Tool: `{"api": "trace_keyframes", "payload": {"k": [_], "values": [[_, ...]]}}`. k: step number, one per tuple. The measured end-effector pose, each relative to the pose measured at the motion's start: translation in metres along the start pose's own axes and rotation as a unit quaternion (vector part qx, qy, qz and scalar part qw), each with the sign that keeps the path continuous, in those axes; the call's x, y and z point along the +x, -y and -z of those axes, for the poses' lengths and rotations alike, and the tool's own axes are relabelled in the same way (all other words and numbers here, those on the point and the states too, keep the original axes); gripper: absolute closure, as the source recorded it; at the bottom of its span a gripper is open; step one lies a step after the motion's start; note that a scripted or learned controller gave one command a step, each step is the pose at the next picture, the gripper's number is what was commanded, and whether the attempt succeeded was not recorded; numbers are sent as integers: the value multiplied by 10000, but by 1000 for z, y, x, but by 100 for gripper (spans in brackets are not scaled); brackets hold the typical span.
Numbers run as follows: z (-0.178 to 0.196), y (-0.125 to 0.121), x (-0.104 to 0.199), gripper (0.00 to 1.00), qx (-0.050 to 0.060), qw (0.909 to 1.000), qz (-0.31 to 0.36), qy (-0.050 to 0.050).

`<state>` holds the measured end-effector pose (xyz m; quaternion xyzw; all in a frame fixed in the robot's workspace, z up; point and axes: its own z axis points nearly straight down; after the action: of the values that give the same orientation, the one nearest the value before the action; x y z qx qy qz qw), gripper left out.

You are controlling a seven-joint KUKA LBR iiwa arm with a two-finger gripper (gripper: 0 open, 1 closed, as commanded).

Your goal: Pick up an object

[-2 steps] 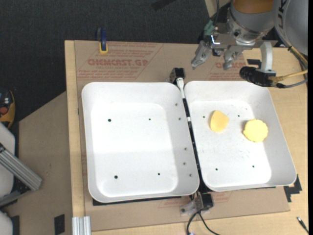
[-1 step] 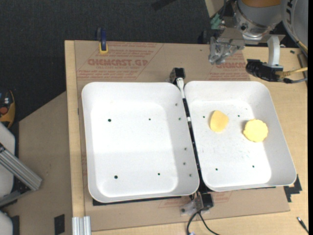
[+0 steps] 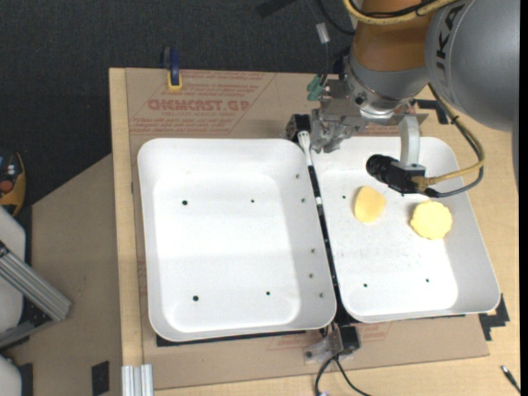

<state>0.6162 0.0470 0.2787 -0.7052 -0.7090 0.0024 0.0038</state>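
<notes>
camera view shows two yellow pieces lying in the right bin (image 3: 462, 291): a smaller piece (image 3: 370, 205) toward the middle and a bigger piece (image 3: 431, 220) just to its right, apart from each other. both lie on the bin floor, nothing gripping them. the claw (image 3: 330, 134) hangs over the bin's far left corner, by the seam with the left bin (image 3: 165, 304), well apart from both pieces. whether it is open or closed cannot be told from this angle, and nothing is seen in it. the grey arm (image 3: 483, 48) with its orange band (image 3: 396, 15) reaches in from the upper right. both bins sit on a brown board (image 3: 206, 97).
</notes>
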Motion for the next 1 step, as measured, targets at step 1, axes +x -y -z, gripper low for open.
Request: {"api": "trace_keyframes", "payload": {"k": [1], "values": [[-35,58,36,100,3,10000,-10,2]]}}
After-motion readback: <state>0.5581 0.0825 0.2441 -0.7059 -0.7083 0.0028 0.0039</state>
